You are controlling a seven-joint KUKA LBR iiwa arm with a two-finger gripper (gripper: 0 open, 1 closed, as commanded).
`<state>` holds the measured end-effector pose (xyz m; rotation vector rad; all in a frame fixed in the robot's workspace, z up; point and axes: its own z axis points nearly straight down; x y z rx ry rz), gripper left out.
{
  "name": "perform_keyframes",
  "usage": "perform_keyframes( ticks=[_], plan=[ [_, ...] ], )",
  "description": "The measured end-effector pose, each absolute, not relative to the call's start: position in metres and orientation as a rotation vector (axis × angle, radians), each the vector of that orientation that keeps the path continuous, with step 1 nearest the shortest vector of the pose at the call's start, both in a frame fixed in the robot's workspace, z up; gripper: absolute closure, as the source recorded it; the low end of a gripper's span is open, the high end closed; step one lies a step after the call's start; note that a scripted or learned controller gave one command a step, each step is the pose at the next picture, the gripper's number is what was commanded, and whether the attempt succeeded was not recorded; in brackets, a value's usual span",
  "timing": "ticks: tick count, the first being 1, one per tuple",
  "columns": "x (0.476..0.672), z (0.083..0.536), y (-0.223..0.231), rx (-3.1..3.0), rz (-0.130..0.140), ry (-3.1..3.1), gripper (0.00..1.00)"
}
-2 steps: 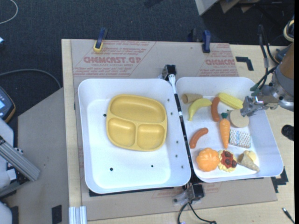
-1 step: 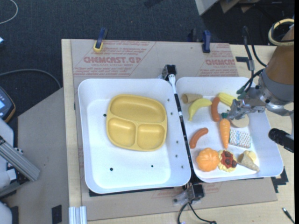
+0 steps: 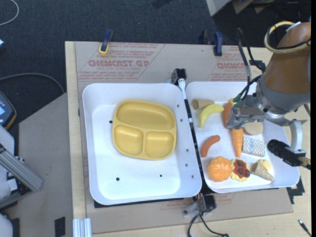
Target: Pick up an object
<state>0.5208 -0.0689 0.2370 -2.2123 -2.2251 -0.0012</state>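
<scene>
Bench (image 3: 74, 132): cardboard-topped, bearing two shallow white bins side by side.
Left bin (image 3: 98, 172): holding a yellow compartment plate (image 3: 144, 129), three wells, set toward 12 o'clock of the bin's middle.
Right bin (image 3: 210, 90): crowded with toy food, all candidates for the pick.
Arm (image 3: 289, 63): reaching in from 3 o'clock, wrist over the bin's upper middle.
Gripper (image 3: 240, 118): low over the food near the carrot's top; opening impossible to make out from above, nothing visibly held.
Banana (image 3: 210, 112): at 11 o'clock of the bin, a small brown piece (image 3: 201, 103) just beside its upper end.
Carrot (image 3: 237, 141): at the bin's centre, pointing toward 6 o'clock, top end right under the gripper.
Pumpkin (image 3: 219, 169): at 7 o'clock, touching a small tart with red topping (image 3: 240, 171).
Sausage (image 3: 210, 145): at 9 o'clock, lying apart from the rest.
Cracker pack (image 3: 253, 145): just at 3 o'clock of the carrot.
Cheese wedge (image 3: 263, 170): at 5 o'clock.
Step in hand: probably the descent onto a target, most likely the carrot or whatever sits beside its top.
Next move: likely calling for closing squarely across one piece, then lifting straight up; tight neighbours make a clean grip doubtful.
</scene>
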Motion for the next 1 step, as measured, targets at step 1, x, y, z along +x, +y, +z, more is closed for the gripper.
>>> perform_keyframes(
  ticks=[1],
  plan=[
    [0.5138, 0.2282, -0.0483, -2.218, 0.002, -2.221, 1.00]
  ],
)
